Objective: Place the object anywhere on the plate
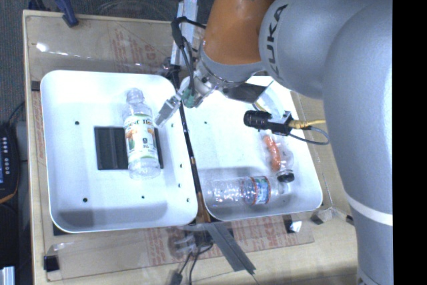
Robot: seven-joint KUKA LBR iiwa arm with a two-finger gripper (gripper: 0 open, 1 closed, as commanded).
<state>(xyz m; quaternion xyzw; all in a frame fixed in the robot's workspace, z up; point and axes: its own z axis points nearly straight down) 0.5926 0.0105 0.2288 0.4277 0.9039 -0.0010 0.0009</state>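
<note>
the grey arm [320, 57] comes in from three o'clock, its orange band [237, 10] over the twelve o'clock end of the seam between the two bins. below the band the gripper [175, 103] hangs at the inner rim of the left bin [60, 143]; one thin finger [167, 110] slants toward seven o'clock, and whether the jaws are apart or together cannot be told from this angle. nothing shows between them.

in the left bin a clear bottle [141, 137] with a white and orange label lies lengthwise, cap toward twelve o'clock, its side partly over a dark flat plate [110, 147] that sits near the bin's middle, toward nine o'clock from the bottle. the bottle lies just at seven o'clock from the finger, apart from it.

in the right bin [227, 137] a crumpled clear bottle with a blue label [243, 191] lies along the six o'clock wall. an orange-tinted bottle [275, 153] lies toward three o'clock, just above it. a black cylinder with a yellow cable [267, 120] hangs off the arm over this bin.
</note>
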